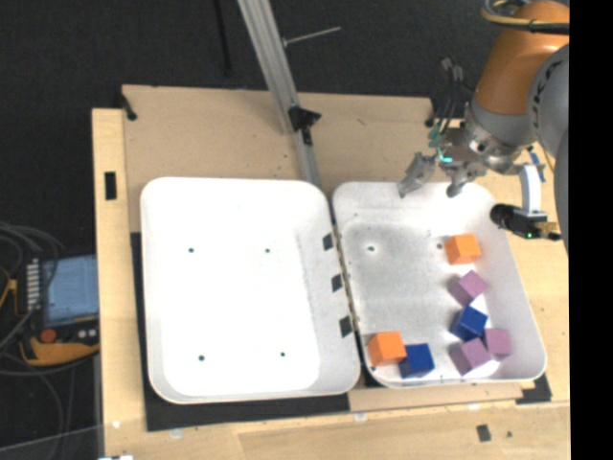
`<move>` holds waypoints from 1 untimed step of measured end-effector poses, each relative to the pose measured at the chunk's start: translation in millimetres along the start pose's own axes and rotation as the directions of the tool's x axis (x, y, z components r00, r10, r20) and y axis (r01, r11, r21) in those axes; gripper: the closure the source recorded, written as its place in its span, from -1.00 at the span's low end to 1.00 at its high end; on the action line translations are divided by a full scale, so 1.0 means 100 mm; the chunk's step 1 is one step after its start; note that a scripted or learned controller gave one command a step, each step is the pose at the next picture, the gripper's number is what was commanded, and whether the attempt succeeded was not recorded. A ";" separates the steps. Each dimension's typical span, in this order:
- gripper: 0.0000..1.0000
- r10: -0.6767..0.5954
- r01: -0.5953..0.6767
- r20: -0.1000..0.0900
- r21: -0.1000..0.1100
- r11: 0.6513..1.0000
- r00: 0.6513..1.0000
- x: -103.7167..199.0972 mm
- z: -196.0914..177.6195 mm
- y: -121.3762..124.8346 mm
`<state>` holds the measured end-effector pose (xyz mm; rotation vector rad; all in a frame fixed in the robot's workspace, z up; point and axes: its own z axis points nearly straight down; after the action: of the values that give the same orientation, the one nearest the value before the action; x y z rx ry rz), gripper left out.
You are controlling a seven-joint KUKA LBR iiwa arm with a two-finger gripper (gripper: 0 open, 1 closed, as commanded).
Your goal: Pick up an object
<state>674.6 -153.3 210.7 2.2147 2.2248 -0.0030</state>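
Over right bin's [383, 209] far edge: gripper [433, 181] spread open, holding nothing | blocks: orange cube [463, 248] near right wall, six cubes crowding near-right corner | bin's middle and left bin [235, 286] bare.

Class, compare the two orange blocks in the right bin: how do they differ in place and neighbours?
The upper orange block sits apart near the bin's right wall, with nothing touching it. The lower orange block lies by the near rim, close to the divider, pressed against a blue block. Both are orange, look alike in size, and rest in the right bin.
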 end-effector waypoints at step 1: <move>-1.00 0.005 -0.005 -0.001 0.002 1.000 1.000 -0.11 0.50 -0.03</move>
<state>671.3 -164.7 160.6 2.2217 2.2206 -0.0044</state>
